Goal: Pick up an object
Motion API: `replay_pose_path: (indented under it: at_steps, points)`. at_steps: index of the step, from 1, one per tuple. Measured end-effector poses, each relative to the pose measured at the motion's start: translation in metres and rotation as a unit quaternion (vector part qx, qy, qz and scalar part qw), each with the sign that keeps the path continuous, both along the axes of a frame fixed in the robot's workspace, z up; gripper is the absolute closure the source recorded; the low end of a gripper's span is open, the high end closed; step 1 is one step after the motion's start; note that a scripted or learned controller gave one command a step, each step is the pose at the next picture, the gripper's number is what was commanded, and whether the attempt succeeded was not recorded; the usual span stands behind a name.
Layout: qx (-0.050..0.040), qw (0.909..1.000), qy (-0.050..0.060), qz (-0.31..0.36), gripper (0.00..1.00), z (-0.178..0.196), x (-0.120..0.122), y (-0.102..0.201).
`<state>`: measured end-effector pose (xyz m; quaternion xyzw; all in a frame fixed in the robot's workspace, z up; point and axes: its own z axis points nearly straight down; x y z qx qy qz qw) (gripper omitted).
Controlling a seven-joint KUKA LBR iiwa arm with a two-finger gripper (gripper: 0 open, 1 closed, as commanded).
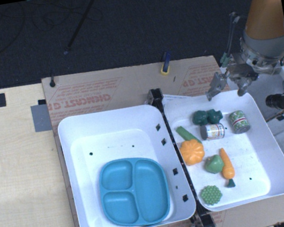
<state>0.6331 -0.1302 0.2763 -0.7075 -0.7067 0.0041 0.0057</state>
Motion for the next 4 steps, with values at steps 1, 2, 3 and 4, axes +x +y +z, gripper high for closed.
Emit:
replay_pose_path:
  at_steps: [1,2,3,4]
  points:
    - [-0.0009,1.0000,-0.007,0.001,0.00,0.008,0.002,0.000]
    - [-0.0005,1.0000,-0.003,0.001,0.00,-0.057,0.001,0.001]
    - [-0.0002,1.0000,-0.003,0.001,0.00,-0.121,0.005,0.005]
    - [-0.0003,1.0000,-0.003,0.001,0.00,-0.174,-0.006,0.008]
